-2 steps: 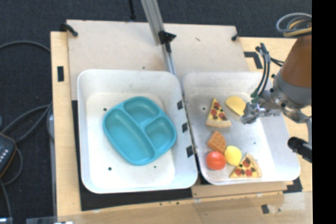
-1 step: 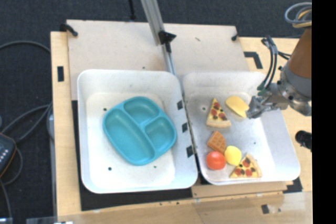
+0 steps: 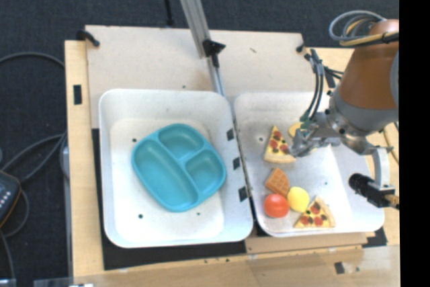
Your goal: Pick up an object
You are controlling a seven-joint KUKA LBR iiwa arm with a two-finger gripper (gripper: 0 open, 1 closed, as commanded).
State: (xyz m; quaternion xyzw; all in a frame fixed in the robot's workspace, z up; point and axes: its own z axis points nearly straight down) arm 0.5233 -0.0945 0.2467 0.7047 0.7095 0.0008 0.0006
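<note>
The end effector hangs low inside the right bin, at the upper end of a pizza slice, and that slice serves here as the landmark for everything else. From the slice's middle, the end effector lies just to the right and a little above, its dark tip touching or almost touching the slice's right edge; whether it actually presses on the slice cannot be told from this slanted view. Nor can it be told whether the end effector is parted or closed, since the wrist and its cables cover that part. The slice lies flat, its long axis running from a tip near the top down to a broad crust at the bottom, tilted slightly. A small yellow object peeks out just above and right of the slice, close under the end effector. Below the slice sits a waffle piece; farther below lie a red tomato, a lemon and a second pizza slice, all well clear of the arm. Far left of the slice, in the other bin, rests a blue divided plate. As a judgement, the slice is the nearest candidate for the pick, and the move turns on a short shift leftward and down over its body, closing across the narrow width rather than along its length.
</note>
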